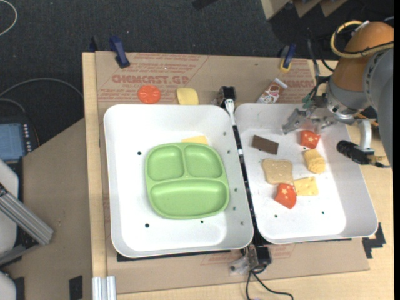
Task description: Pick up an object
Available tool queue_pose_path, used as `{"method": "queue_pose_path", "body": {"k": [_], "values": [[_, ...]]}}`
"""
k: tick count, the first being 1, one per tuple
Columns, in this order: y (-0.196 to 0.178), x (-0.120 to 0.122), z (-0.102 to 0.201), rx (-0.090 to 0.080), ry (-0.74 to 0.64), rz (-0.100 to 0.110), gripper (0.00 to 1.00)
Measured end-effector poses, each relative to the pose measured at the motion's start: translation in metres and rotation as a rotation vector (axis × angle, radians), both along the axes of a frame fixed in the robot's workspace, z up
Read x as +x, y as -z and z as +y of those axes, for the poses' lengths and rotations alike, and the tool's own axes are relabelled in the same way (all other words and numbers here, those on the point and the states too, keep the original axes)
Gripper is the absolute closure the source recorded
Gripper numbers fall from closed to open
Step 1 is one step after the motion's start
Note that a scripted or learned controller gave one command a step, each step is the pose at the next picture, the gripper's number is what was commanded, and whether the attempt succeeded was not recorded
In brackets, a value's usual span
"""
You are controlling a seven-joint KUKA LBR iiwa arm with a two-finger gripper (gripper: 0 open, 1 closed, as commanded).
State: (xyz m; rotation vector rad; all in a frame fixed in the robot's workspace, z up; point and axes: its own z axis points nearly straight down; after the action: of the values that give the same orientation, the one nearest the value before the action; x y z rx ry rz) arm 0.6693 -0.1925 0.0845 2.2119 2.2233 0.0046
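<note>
My gripper (306, 124) hangs over the far part of the right bin (350, 214), its fingers spread apart and open with nothing between them. Just in front of it lies a small red piece (309, 139). A yellow lump (315, 161) sits a little nearer. Further forward are a tan cracker (277, 170), a yellow cheese wedge (305, 186) and a red strawberry (285, 195). A brown bar (265, 144) rests left of the gripper.
The left bin (125, 217) holds a green divided plate (186, 180) with a yellow slice (195, 140) behind it. On the cardboard behind the bins lie an orange disc (149, 94), a yellow piece (187, 96) and a small packet (270, 92).
</note>
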Motion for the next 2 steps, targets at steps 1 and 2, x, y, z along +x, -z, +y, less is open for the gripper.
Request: {"method": "queue_pose_path", "body": {"k": [1, 2], "values": [[-0.001, -0.018, -0.013, 0.002, 0.006, 0.008, 0.00], [-0.012, -0.017, -0.013, 0.000, 0.004, 0.005, 1.00]]}}
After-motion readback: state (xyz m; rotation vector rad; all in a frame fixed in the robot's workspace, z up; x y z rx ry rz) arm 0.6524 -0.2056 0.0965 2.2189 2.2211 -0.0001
